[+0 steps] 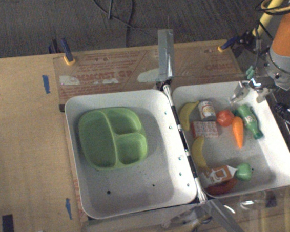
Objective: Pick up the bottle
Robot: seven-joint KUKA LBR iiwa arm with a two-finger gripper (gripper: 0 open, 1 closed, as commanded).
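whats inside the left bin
The left bin holds a green divided plate, lying flat toward its far side, compartments bare. The bin floor under the plate is covered, so nothing there can be told.

Even, diffuse overhead light falls across the surface (26,166), leaving the two white bins bright but not blown out. The left bin (137,191) shows a soft grey gradient toward its lower half, and the green plate (113,137) casts only a faint shadow. The floor at the top sits dim. The whole frame is soft and slightly grainy; small labels are unreadable. Clear plastic along the bottom edge catches pale glare, and the arm's orange band (286,39) at right is blurred.
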